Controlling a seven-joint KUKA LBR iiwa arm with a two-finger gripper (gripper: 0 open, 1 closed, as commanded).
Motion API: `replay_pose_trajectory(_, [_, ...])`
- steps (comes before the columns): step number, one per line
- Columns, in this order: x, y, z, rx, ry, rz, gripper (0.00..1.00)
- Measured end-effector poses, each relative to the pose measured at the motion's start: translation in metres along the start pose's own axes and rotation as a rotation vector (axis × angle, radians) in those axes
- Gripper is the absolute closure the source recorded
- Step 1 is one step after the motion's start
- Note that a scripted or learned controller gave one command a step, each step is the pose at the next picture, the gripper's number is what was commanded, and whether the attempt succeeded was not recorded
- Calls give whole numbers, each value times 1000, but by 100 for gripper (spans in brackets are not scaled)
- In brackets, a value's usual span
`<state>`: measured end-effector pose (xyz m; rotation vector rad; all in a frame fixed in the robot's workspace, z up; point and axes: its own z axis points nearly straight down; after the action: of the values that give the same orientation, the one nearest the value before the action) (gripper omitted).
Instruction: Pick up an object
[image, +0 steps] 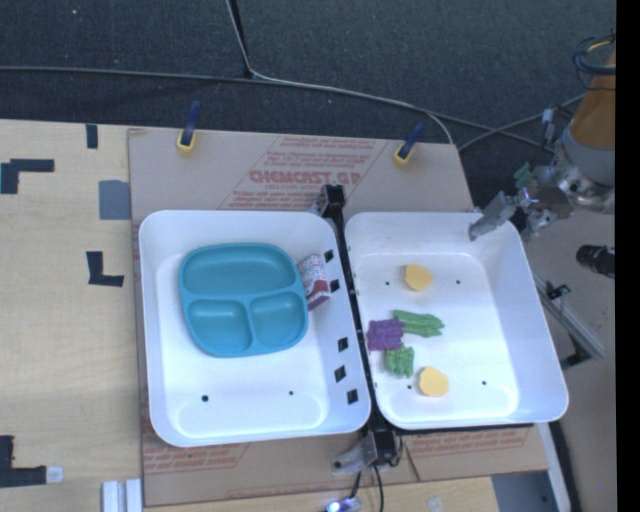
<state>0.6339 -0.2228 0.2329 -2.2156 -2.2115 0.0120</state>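
**Right bin holds five small items; gripper off its top-right corner**

Right bin (520, 300) contents, placed relative to the purple piece (384, 334) near its middle:
- 1 purple piece, crinkly, the landmark.
- 2 green pieces: long green piece (419, 322) just right of it and slightly above, touching or nearly so; short green piece (400, 361) just below it.
- 2 yellow round pieces: upper yellow disc (418, 277) above and a bit right, apart from it; lower yellow disc (433, 382) below-right, just past the short green piece.

Left bin (160, 400), left of the purple piece across the divider: 1 teal divided plate (243, 298) with three compartments, nothing in them. 1 small red-and-white packet (316, 279) between the plate's right edge and the bin wall.

Gripper (485, 224): up and right of the purple piece, at the right bin's top-right rim, well apart from all five items. Can't tell whether the fingers are open or closed; nothing visible between them.

Both bins sit on a cardboard sheet (290, 170) held by two yellow clamps at its far edge.
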Motion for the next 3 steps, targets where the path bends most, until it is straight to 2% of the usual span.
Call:
replay_pose_trajectory(1, [0, 3, -8, -12, -3, -3, 0])
replay_pose_trajectory(3, [8, 1, 95, -11, -3, -5, 0])
